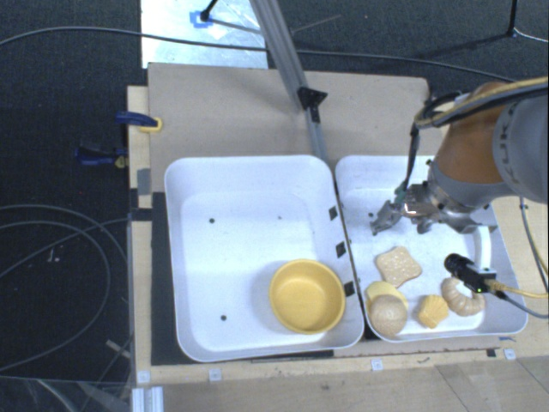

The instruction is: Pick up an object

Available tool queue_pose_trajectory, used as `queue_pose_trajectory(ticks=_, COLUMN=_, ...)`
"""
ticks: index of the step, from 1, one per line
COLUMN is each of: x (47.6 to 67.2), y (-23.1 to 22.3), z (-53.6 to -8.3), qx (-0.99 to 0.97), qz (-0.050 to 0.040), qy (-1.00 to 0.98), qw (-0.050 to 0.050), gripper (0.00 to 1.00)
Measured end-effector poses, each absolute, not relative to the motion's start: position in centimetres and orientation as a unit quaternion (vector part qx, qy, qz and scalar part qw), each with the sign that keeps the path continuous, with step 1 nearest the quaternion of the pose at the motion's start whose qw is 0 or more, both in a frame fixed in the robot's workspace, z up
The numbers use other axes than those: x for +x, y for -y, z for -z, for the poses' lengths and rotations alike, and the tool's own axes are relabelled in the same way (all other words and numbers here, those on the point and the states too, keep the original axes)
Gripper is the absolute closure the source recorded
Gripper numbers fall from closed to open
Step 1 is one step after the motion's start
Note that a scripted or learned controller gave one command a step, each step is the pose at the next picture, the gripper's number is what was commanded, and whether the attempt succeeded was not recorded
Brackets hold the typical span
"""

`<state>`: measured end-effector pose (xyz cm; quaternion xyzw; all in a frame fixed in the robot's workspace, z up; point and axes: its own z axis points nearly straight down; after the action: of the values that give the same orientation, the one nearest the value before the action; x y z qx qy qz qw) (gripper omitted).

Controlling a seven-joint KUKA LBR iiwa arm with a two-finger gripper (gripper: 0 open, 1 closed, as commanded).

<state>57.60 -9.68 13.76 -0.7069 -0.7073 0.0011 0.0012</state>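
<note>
Nearest the lens, the slanted grey pole [283,45] crosses from the top of the view down toward the seam between the bins, ending at a black clamp. Below it lies the brown bench board [232,110], which carries the two shallow white bins side by side. Along the board's left edge sit a blue clamp with a yellow tip [137,121] and a second blue clamp [99,154].

Left bin [206,187] holds a yellow bowl [306,295], upright, in its near right corner, close to the dividing wall. Right bin [360,174] holds the small food-shaped items, all in its near half.

Reaching in from the right, the grey arm with its orange band [480,148] hangs over the far half of the right bin. Its gripper [386,219] points left and down above bare bin floor, just beyond the cracker; nothing shows between its fingers, and whether they are spread or closed cannot be made out.

Of the items, a round cream bun [387,312] lies at the near left of the right bin. A square tan cracker [398,265] lies just beyond it. A curved croissant-like piece [461,299] lies to the right, partly under a black part of the arm. Between bun and croissant sits a small yellow wedge [432,311].
</note>
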Motion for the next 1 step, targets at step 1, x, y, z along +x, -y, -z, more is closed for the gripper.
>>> queue_pose_trajectory(ticks=1, x=57.53, y=9.65, z=-8.78, qx=-0.707, qz=-0.0011, qy=0.707, qw=0.001, gripper=0.00)
